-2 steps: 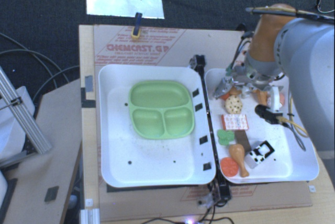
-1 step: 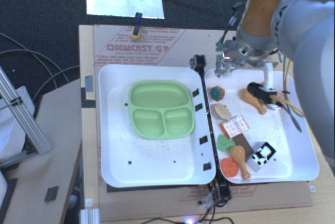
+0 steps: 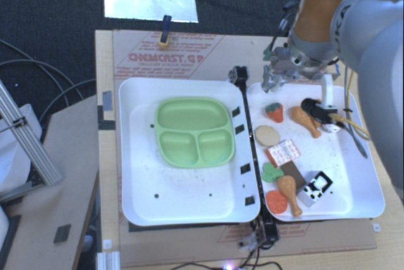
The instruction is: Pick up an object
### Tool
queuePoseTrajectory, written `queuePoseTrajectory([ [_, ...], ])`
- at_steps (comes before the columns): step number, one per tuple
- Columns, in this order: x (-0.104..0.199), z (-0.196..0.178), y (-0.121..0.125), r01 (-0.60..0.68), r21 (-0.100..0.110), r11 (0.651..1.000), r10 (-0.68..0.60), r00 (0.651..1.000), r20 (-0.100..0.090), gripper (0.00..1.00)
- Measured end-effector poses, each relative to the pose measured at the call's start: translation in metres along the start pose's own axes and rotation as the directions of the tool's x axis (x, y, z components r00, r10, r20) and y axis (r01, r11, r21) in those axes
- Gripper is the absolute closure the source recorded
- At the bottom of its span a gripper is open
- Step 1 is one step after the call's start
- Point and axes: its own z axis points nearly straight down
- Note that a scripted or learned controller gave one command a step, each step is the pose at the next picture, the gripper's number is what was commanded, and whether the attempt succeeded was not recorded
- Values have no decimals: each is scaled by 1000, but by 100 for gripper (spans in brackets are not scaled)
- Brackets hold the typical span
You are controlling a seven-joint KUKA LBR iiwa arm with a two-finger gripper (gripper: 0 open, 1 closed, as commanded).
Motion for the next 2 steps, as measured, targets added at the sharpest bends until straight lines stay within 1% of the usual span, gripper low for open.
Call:
queuePoseTrajectory([
  [2,0,-22,2,9,-6,1000,-9,1000,1,100],
])
